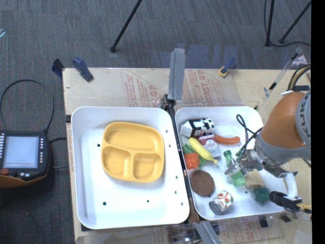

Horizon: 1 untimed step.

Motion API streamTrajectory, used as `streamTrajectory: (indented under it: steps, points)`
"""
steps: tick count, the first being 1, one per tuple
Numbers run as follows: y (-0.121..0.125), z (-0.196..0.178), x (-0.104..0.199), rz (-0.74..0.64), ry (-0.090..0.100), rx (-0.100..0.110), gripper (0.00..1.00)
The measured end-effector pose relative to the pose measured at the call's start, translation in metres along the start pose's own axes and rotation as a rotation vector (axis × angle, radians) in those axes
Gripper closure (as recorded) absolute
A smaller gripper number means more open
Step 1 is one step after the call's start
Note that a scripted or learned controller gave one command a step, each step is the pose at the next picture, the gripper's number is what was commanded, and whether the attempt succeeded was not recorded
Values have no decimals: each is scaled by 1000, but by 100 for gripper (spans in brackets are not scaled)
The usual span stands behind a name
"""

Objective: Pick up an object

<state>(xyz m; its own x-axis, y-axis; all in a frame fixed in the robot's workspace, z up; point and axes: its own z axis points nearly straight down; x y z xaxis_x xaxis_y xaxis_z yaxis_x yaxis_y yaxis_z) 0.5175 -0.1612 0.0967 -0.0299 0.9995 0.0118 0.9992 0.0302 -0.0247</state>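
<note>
Hovering over right bin [252, 117], tool [236, 171] partly hidden; grip state unclear.

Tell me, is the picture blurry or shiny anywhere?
Camera view: mostly sharp and evenly lit; soft shadows lie under the yellow plate; the gripper area looks a little smeared; the left bin is bright white, without harsh glare.

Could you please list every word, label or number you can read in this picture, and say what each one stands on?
"KU": grey letters on the arm, cut off at the picture's edge.
Red print on the cardboard sheet under the bins: upside down, too blurred to read.
Label on the small can: too small to read.
Label on the red-and-white packet: too small to read.
Screen of the handheld pendant: nothing legible.
</note>
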Motion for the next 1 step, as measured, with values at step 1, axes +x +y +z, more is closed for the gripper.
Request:
streamTrajectory:
  steps: [1]
  points:
    - [46,-96,76,37,-9,-25,100]
